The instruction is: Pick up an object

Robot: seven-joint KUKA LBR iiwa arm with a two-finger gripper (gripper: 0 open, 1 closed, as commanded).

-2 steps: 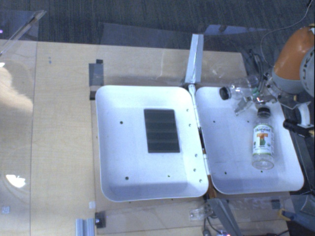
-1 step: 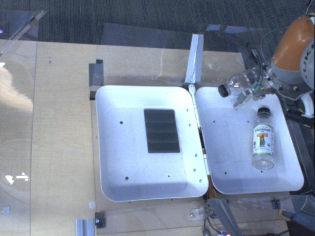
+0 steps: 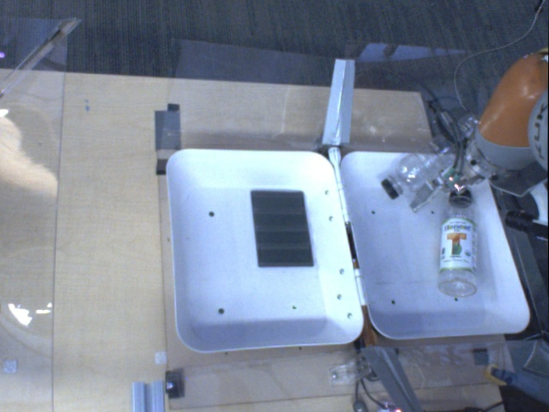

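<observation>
- In the left white shallow bin [image 3: 197, 256] lies a dark ridged rectangular block [image 3: 281, 227], flat, well apart from the arm.
- In the right white shallow bin [image 3: 506, 316] a clear plastic bottle with a green-and-orange label [image 3: 457, 256] lies on its side, long axis running near-to-far, cap end nearest the gripper [image 3: 429, 181].
- The gripper sits at the bin's far side, the bottle just nearward of it; whether it is open, I cannot tell.
</observation>
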